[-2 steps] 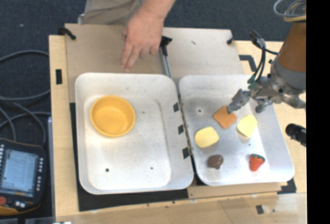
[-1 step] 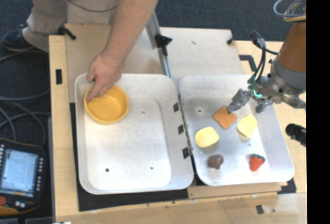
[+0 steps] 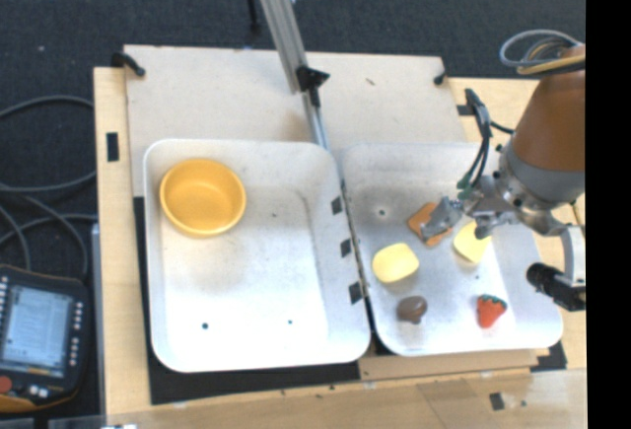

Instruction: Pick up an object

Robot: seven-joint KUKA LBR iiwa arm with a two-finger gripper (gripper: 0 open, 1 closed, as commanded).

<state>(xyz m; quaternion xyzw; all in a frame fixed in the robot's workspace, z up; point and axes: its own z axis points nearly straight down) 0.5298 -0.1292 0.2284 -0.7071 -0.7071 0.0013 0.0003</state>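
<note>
Several small objects crowd the hand (image 3: 452, 216): an orange piece (image 3: 424, 217) touching its left side, a pale yellow piece (image 3: 471, 246) just right. Whether it grips anything cannot be told. Closing could nudge the orange piece aside, judging by that crowding.

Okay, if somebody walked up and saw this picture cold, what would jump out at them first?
Probably the yellow bowl, alone in the upper left of the left bin. Next, the grey and orange arm reaching over the right bin, its end effector low beside a small orange block. Around it lie two pale yellow pieces, a brown lump and a red strawberry.
</note>
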